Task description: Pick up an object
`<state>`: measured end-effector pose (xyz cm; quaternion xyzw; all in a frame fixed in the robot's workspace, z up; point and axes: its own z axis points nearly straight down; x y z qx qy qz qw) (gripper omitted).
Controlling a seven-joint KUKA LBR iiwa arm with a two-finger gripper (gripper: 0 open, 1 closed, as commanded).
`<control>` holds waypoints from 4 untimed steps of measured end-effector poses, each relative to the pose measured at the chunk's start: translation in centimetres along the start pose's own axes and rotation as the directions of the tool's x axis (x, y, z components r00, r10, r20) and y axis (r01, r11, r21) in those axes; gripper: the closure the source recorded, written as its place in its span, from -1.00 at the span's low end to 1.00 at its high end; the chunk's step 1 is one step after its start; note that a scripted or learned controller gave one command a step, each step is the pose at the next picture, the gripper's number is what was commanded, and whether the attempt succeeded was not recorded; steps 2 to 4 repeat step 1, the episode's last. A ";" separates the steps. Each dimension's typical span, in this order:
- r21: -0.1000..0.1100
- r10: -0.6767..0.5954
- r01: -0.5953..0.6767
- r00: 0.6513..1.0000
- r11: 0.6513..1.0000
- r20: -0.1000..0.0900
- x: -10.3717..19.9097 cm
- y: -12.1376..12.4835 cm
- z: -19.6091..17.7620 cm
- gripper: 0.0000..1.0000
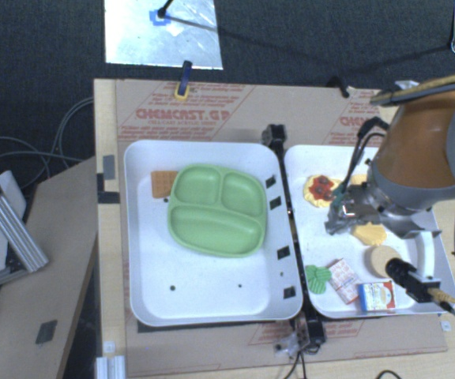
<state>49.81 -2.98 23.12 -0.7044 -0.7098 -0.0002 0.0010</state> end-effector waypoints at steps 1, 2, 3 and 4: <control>0.000 0.006 -0.006 1.000 1.000 0.001 0.1 0.2 1.6 1.00; 0.000 0.006 -0.006 1.000 1.000 0.001 0.1 0.2 1.6 1.00; 0.000 0.006 -0.006 1.000 1.000 0.001 0.1 0.2 1.6 1.00; 0.000 0.006 -0.006 1.000 1.000 0.001 0.1 0.2 1.6 1.00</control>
